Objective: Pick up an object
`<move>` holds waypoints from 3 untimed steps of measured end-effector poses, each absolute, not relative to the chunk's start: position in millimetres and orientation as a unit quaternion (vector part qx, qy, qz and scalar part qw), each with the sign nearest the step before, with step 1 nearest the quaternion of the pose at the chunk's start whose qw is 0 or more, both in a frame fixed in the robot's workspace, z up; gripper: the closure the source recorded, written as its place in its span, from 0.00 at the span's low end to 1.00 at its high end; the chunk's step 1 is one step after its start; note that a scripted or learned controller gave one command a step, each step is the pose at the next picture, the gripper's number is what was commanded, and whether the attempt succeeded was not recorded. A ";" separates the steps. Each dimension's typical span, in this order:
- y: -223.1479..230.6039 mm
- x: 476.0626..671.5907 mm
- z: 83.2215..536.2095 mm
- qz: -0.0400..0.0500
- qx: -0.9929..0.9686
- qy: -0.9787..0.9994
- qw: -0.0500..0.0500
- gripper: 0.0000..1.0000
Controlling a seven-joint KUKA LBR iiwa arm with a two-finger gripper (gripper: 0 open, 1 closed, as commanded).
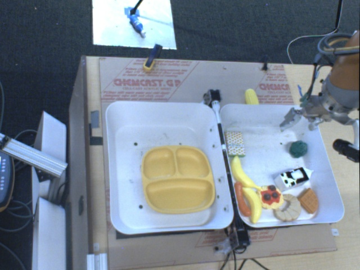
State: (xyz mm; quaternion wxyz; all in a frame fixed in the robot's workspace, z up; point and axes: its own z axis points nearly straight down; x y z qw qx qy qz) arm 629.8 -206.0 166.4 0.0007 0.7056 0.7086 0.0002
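The right bin [332, 179] holds several small things. A green ball [298, 148] lies near its right wall. A black-and-white toy cow [293, 178] sits below it, with a yellow banana [243, 176] to the left. A checkered block [235, 143] lies by the divider. At the front are a red-and-yellow toy [269, 196], a round cookie [288, 207] and an orange waffle piece [308, 201]. My gripper [300, 122] hangs over the bin's back right corner, just above the green ball. It is open, with nothing between its fingers.
The left bin [121, 151] carries a yellow divided plate [178, 179]. A yellow object [251, 97] lies on the bench behind the right bin. A black clip [213, 98] sits at the top of the divider between the bins.
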 end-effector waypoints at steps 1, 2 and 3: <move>-206.4 612.3 150.2 0.000 0.707 0.708 0.001 0.00; -206.4 584.7 105.0 0.000 0.707 0.707 0.000 0.00; -116.8 625.1 84.4 0.001 0.706 0.709 0.001 0.00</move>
